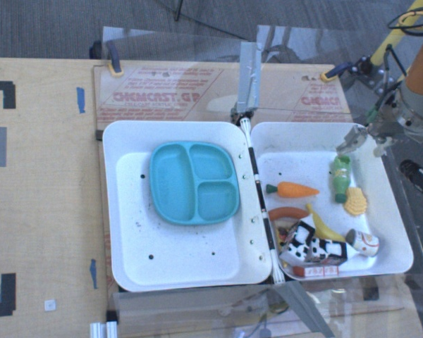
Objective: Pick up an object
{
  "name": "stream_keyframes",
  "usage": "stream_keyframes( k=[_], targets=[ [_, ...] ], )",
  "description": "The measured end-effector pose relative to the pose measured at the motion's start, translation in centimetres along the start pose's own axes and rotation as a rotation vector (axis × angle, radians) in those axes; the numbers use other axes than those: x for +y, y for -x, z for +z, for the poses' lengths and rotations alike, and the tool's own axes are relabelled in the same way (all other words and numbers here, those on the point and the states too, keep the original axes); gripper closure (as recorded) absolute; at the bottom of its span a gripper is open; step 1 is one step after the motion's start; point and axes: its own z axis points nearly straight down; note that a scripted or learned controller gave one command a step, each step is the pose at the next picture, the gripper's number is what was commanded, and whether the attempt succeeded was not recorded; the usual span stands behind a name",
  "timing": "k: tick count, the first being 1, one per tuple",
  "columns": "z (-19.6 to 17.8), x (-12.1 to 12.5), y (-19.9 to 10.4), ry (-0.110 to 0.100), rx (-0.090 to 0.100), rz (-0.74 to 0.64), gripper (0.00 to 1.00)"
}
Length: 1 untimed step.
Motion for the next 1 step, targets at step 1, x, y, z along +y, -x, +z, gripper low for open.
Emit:
stream_keyframes(
  k=[1],
  targets=[
    [9.53,2.22,0.97,0.006,0.004,0.062,0.00]
  ],
)
